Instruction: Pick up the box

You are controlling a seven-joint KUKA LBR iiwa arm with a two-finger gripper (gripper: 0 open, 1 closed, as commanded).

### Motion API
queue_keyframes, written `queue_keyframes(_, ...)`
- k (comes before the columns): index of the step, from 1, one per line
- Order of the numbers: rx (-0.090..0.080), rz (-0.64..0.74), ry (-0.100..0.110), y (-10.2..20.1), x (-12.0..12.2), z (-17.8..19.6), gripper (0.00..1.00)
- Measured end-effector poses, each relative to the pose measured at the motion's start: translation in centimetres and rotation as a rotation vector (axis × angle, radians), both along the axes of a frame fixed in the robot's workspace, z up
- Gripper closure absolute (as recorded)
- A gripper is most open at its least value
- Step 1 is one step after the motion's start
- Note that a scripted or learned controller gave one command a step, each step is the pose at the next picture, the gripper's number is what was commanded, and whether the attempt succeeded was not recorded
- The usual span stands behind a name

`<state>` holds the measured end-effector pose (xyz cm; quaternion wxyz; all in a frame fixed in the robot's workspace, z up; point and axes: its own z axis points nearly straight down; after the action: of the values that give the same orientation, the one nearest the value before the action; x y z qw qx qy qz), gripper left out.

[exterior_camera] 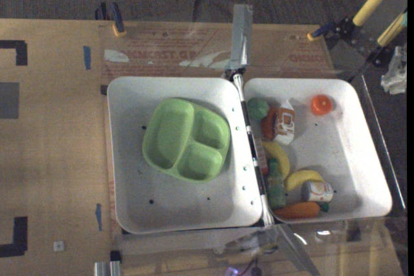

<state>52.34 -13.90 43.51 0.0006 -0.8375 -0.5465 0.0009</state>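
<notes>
Camera view notes: the task was judged not yet begun. The box (284, 123), a small white carton with red-brown print, was seen lying in the right bin (362, 158), untouched, toward the bin's 10 o'clock corner and close to the divider between the bins. No item was seen lifted clear of either bin. The state of the jaws could not be told from this view. All of the pick was therefore judged to remain: approach, closure on the carton, and lift.

Right bin contents were recorded as follows. A green rounded item (257, 108) was noted at 9 o'clock of the box, just beside it. An orange-red round piece (321, 104) lay apart at the box's 2 o'clock. A yellow banana (278, 156) was seen at 6 o'clock of the box, near it. A green bottle-like item (276, 185) lay along the divider further down. A second yellow banana (302, 177) touched a small can (317, 191), and a carrot (297, 210) lay against the near wall.

Left bin (129, 184) contents: a green divided plate (187, 139) with three compartments, set near the middle, nothing seen in its compartments.

Crowding around the box was judged a possible hindrance to a clean grasp.
</notes>
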Motion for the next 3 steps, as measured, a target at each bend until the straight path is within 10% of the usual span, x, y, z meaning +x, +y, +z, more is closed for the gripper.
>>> queue_keyframes(1,0.0,0.001,0.0,0.0,0.0,0.0,0.0)
queue_keyframes(2,0.0,0.202,-0.001,-3.1,2.9,-3.5,0.0)
queue_keyframes(3,0.001,0.031,-0.001,-5.9,1.7,-29.7,0.0)
